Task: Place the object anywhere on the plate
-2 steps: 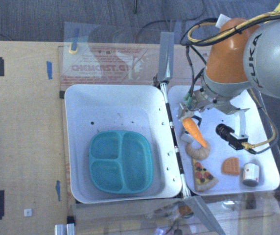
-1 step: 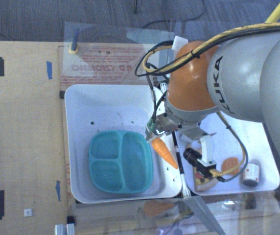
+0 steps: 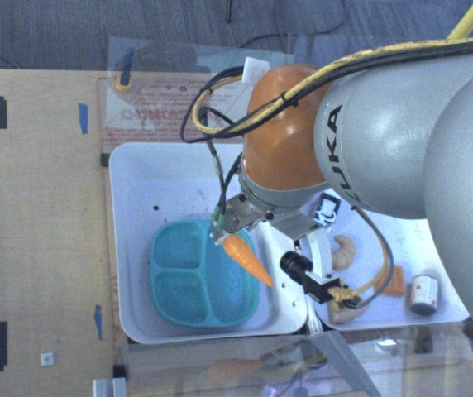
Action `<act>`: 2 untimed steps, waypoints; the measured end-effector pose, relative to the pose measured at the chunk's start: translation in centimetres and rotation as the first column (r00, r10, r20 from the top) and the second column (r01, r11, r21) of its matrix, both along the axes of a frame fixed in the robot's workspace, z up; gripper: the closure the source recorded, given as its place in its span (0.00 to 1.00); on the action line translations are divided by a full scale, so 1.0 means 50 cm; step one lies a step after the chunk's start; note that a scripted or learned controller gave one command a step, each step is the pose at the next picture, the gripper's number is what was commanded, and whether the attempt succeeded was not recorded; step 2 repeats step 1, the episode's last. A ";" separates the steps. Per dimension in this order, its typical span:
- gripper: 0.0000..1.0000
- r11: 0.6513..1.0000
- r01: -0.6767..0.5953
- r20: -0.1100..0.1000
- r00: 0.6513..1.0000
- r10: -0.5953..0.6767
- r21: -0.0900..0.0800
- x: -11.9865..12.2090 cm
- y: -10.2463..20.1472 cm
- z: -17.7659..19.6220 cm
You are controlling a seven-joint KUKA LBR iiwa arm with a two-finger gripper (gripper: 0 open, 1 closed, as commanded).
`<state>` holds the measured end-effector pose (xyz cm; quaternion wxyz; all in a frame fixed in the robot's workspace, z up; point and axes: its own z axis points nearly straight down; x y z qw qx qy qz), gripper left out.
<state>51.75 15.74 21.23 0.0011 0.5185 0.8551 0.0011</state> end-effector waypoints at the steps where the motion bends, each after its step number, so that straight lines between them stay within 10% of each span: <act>1: 0.00 1.000 0.001 0.000 1.000 -0.001 0.000 0.000 -0.001 0.000; 2: 0.00 1.000 0.001 0.000 1.000 -0.001 0.000 0.000 -0.001 0.000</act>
